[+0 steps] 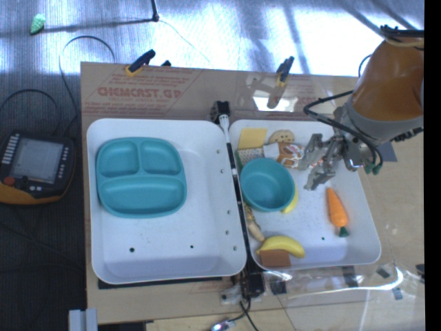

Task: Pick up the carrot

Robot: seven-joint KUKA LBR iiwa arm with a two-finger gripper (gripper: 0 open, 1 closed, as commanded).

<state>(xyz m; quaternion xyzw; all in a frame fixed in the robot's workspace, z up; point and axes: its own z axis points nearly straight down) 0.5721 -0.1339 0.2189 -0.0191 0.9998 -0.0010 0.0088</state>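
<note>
Two white bins fill the bench: the left bin [138, 254] carries a teal divided plate [140, 176], and the right bin [358, 250] holds the clutter. The arm [389, 81] comes in from three o'clock, its orange band high over the right bin's two o'clock corner. In the right bin's middle sits a teal bowl [266, 183]; at six o'clock from it lies a banana [282, 245] with a brown piece [275, 258] touching its lower edge, and at twelve o'clock a yellow block [252, 138] and a cracker-like toy [281, 138]. The gripper [322, 163] hangs just right of the bowl, fingers spread apart with nothing between them.

The carrot [336, 210] lies flat on the bin floor at about five o'clock from the gripper, near it but apart, with bare floor around it. Its long axis runs roughly twelve to six o'clock, tilted slightly; the narrow tip points to eleven or twelve o'clock and the green top to five or six.

To grasp well, the gripper should probably shift toward five o'clock, centre over the thick middle of the carrot, turn so the fingers close across the short axis, then descend fully before closing. Closing near the tapered tip risks a slip.
</note>
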